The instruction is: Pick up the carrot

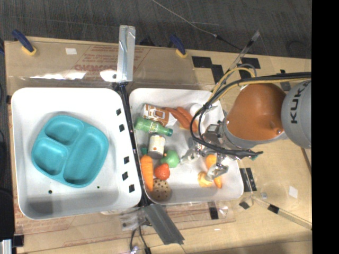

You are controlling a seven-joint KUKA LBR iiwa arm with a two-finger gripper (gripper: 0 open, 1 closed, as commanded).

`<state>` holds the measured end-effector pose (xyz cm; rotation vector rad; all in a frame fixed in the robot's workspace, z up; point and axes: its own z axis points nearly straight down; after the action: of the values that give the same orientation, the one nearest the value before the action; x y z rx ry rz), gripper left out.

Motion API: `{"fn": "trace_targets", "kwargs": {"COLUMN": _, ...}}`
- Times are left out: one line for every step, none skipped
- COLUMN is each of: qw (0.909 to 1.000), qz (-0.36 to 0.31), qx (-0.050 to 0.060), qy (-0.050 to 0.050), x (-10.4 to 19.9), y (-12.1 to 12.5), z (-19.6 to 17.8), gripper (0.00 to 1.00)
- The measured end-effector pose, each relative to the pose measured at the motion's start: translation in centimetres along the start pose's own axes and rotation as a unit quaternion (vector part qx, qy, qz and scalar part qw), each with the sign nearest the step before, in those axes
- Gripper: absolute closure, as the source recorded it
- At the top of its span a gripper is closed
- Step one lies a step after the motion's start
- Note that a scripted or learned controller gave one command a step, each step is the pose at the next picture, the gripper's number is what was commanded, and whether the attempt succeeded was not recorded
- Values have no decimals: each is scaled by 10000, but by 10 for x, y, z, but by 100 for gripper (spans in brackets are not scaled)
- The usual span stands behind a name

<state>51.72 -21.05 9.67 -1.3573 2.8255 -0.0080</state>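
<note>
Carrot point(146, 169) at bin's left wall, jaws point(204, 155) well right (grip state unclear)

Robot lab test cell. Worktop point(47, 54) is cardboard-covered, held with blue clamps point(24, 41) and marked with black tape. Two white bins point(21, 142) sit side by side under a KUKA arm point(296, 112) trailing loose cables point(212, 97). Toy food point(153, 126) as test objects; grey carpet floor point(79, 4).
</note>
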Motion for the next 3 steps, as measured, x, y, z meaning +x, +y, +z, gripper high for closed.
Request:
{"fn": "trace_targets", "kwargs": {"qw": 10000, "qz": -31, "qx": 2, "qy": -9, "x": -3, "y": 0, "z": -10, "gripper": 100}}
{"fn": "trace_targets", "kwargs": {"qw": 9955, "qz": -952, "qx": -20, "qy": 7, "x": -26, "y": -29, "z": -94, "gripper": 100}}
{"fn": "trace_targets", "kwargs": {"qw": 9955, "qz": -945, "qx": -37, "qy": 11, "x": -25, "y": -29, "z": -93, "gripper": 0}}
